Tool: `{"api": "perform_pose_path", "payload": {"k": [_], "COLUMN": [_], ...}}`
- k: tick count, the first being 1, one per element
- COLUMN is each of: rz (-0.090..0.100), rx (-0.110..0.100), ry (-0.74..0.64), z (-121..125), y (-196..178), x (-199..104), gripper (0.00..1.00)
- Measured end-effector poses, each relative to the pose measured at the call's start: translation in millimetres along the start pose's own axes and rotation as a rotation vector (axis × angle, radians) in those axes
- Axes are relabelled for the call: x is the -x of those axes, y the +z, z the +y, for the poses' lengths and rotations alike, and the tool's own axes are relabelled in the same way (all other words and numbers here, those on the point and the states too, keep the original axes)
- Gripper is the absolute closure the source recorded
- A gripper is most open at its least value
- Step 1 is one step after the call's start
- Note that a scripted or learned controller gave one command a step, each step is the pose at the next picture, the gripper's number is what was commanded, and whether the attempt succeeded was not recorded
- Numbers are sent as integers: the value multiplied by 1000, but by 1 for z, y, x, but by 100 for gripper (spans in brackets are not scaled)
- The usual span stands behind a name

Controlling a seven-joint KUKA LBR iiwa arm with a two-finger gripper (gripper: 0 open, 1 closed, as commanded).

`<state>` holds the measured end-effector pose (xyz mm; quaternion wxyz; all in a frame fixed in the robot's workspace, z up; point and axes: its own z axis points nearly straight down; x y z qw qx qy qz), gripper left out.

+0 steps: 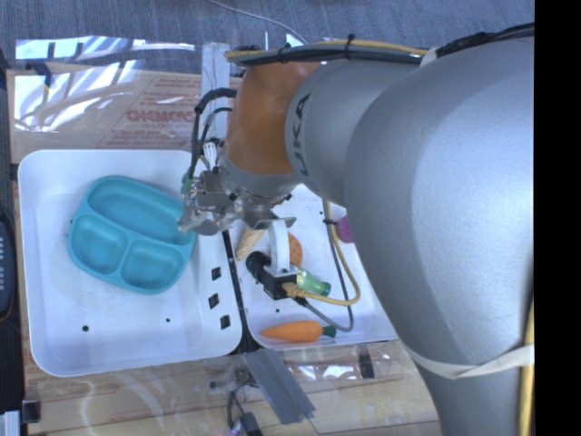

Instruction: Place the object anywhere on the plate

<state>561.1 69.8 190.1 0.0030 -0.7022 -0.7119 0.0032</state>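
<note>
The claw [201, 214] hangs at the right edge of the blue plate [127, 234]; I cannot tell its state. A carrot [292, 331] lies below it.

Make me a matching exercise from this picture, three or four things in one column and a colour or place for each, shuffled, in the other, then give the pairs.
Things:
1. plate
2. carrot
3. arm's band
4. gripper

Descriptions:
A. orange with a green end, near the front edge of the right bin
B. blue, three compartments, in the left bin
C. at the plate's right rim, near the wall between the bins
D. orange, wrapped around grey metal above the wrist

Pairs: 1-B, 2-A, 3-D, 4-C
</note>
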Motion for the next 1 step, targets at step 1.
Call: {"api": "perform_pose_path", "payload": {"k": [1], "rz": [-1], "rx": [0], "ry": [2], "z": [0], "y": [0], "x": [1], "gripper": [0]}}
